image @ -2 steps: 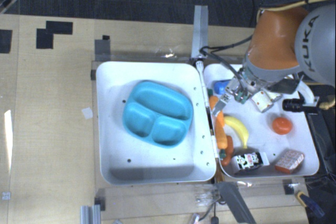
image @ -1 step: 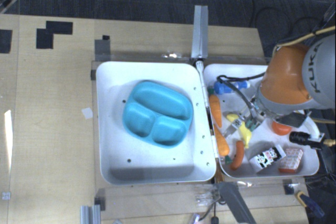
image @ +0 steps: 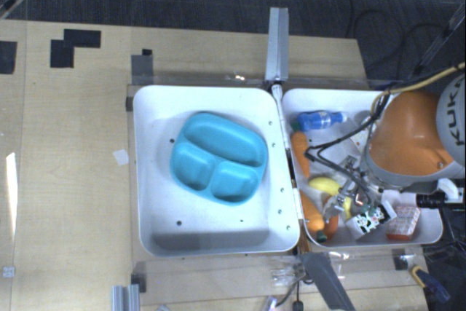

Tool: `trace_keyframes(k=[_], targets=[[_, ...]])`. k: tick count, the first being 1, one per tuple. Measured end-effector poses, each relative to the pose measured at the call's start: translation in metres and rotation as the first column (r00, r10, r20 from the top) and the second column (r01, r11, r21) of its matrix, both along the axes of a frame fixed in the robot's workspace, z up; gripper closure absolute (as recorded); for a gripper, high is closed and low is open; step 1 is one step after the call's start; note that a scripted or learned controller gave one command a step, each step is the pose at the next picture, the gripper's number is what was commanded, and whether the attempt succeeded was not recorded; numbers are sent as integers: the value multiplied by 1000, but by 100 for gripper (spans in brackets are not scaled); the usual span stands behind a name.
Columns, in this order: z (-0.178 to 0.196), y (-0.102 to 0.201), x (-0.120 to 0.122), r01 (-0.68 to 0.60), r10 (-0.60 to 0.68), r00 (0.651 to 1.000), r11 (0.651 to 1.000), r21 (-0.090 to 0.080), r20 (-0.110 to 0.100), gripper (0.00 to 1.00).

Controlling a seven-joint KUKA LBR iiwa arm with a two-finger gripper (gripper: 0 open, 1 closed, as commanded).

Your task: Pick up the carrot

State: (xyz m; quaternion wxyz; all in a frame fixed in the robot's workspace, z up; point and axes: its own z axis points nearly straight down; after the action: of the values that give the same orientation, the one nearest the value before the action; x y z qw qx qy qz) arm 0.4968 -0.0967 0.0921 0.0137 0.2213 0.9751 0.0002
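Observation:
The orange carrot [image: 300, 149] lies lengthwise along the left wall of the right bin [image: 429, 235]. Its lower end [image: 314, 213] reaches toward the bin's front left corner. My gripper [image: 342, 205] is low in the right bin, just right of the carrot's lower end and beside a yellow fruit [image: 324, 186]. Cables and the wrist's metal parts crowd the gripper tip. Nothing is visibly lifted. The orange band of the arm [image: 408, 131] hangs over the right half of this bin.
A blue bottle [image: 318, 119] lies at the back of the right bin. A red and white packet [image: 404, 223] sits near its front right. The left bin [image: 153, 156] holds a blue divided plate [image: 218, 156]. A metal post [image: 277, 47] stands between the bins.

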Motion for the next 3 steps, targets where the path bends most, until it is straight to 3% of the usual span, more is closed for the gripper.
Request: trace_keyframes(k=[1, 2, 3], targets=[[94, 90, 23, -195, 195, 981, 981, 5, -18, 0], [94, 98, 36, -230, 230, 973, 973, 4, -16, 0], [94, 39, 87, -545, 545, 838, 839, 0, -16, 0]])
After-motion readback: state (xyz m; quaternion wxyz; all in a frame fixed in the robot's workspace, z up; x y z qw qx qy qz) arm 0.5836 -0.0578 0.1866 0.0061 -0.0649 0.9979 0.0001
